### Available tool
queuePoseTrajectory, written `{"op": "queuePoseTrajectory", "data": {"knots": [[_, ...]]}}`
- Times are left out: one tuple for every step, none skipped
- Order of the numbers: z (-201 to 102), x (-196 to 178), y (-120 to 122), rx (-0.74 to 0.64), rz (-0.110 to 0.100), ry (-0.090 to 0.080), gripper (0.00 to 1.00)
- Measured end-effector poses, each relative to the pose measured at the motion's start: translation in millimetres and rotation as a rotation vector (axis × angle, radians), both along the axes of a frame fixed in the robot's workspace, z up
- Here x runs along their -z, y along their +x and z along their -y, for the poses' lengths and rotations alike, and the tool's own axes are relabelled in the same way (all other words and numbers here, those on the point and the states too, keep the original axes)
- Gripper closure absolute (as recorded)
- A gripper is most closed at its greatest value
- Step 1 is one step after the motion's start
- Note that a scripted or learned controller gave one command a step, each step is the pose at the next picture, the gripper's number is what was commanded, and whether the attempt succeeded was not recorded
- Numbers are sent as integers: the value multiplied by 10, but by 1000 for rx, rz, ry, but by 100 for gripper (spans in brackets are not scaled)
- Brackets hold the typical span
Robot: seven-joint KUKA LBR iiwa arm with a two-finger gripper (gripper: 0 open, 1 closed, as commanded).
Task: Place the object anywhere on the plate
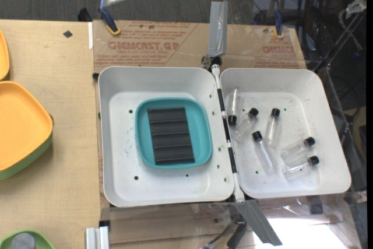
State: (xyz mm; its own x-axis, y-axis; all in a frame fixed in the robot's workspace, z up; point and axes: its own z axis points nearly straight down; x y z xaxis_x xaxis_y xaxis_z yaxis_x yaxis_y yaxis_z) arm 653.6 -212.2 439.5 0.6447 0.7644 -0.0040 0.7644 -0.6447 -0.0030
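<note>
A teal plate [201,119] sits in the middle of the left white bin [116,125]. A dark ribbed insert [170,135] lies on the plate. The right white bin [326,125] holds several clear plastic vials with black caps: one [273,123] near the middle, one [261,147] below it, two [297,150] [300,167] at the right, and two [232,107] [249,113] toward the left wall. All the vials lie flat on the bin floor.
Yellow dishes [20,125] are stacked on the wooden bench at the far left. A green lidded container [20,240] sits at the lower left corner. Cardboard [151,44] lies behind the bins, with clamps at its corners.
</note>
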Motion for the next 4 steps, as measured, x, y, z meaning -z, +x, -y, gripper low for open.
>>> {"op": "queuePoseTrajectory", "data": {"knots": [[-16,13,5,101,-2,0,0],[41,10,-82,231,-3,0,0],[88,-1,-23,347,1,-1,0],[95,9,-40,428,-2,-1,0]]}}
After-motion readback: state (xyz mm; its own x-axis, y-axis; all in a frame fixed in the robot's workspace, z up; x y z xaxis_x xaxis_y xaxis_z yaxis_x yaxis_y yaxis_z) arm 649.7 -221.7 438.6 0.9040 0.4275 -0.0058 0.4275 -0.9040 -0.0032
